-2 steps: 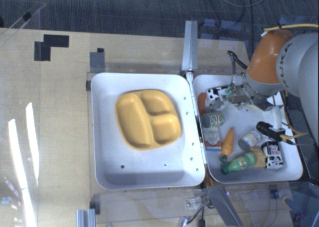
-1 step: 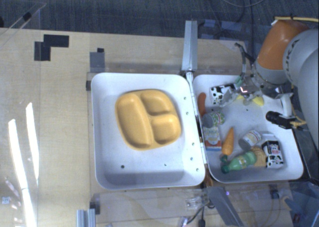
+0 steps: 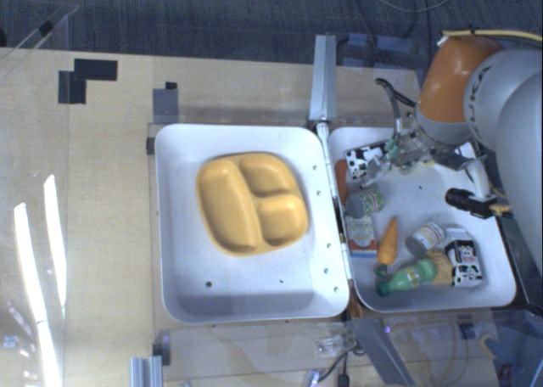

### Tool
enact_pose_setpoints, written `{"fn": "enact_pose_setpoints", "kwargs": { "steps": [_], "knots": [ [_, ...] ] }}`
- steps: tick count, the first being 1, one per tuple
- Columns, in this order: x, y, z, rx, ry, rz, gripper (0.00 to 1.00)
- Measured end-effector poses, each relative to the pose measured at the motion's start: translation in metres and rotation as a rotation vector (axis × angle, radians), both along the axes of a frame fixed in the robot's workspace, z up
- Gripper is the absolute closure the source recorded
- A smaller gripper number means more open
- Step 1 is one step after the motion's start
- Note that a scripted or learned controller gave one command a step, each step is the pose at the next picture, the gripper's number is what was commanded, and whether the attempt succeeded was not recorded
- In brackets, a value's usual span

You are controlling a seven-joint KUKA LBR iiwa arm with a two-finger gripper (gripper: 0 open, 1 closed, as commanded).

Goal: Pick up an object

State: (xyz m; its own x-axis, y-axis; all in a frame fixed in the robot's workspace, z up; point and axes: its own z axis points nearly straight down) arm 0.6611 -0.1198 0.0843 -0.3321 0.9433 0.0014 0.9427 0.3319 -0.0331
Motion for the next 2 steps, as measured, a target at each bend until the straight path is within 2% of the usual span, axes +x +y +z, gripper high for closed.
{"fn": "enact_pose_setpoints", "kwargs": {
  "steps": [1, 2],
  "knots": [
    [0.0036, 0.0014, 0.0112, 0.001, -0.011, 0.004, 1.0],
    [0.0008, 0.0021, 0.0086, 0.004, 0.001, 0.004, 0.0]
  ]
}}
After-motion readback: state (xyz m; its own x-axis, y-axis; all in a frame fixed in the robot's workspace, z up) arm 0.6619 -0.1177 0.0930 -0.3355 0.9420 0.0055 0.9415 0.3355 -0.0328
